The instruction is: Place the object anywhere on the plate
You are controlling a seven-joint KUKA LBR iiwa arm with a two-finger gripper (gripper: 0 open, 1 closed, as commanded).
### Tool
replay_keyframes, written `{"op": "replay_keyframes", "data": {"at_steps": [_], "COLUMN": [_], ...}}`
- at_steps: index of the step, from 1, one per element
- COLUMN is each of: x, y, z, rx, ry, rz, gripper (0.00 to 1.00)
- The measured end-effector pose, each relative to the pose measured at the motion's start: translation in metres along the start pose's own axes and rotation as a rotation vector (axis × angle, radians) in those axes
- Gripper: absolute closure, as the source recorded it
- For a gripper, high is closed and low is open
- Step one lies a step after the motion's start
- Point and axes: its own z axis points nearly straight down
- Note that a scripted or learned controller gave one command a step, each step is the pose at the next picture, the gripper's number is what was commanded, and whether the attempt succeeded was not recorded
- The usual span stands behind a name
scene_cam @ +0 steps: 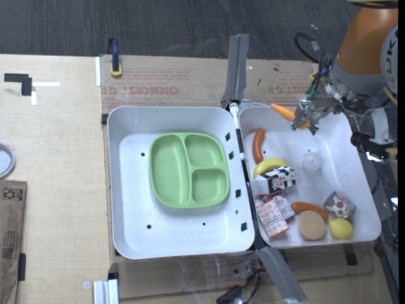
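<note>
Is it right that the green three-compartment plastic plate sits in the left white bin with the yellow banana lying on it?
Not quite. The camera view shows the green three-compartment plastic plate in the left white bin, but the yellow banana is not on it; it lies in the right white bin, beside the long red sausage.

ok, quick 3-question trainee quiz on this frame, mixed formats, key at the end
1. True or false: the green plate sits in the left bin.
2. What orange item is at the claw? A) carrot B) banana C) lemon
3. Fill in: the banana lies in the ____ bin, beside the upright sausage.

Key: 1 true. 2 A, the carrot, near the right bin back edge. 3 right.
</note>
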Motion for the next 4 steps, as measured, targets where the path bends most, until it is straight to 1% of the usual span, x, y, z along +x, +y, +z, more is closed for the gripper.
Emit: {"op": "replay_keyframes", "data": {"at_steps": [1, 2, 3, 4], "x": [0.001, 0.077, 0.133, 0.133], "y": [-0.037, -0.028, -0.013, -0.013], "z": [-0.015, -0.018, 0.023, 0.023], "rx": [0.002, 0.002, 0.003, 0.002], "ry": [0.000, 0.000, 0.000, 0.000], "rz": [0.154, 0.114, -0.003, -0.003], "gripper": [1.00, 1.00, 1.00, 0.00]}}
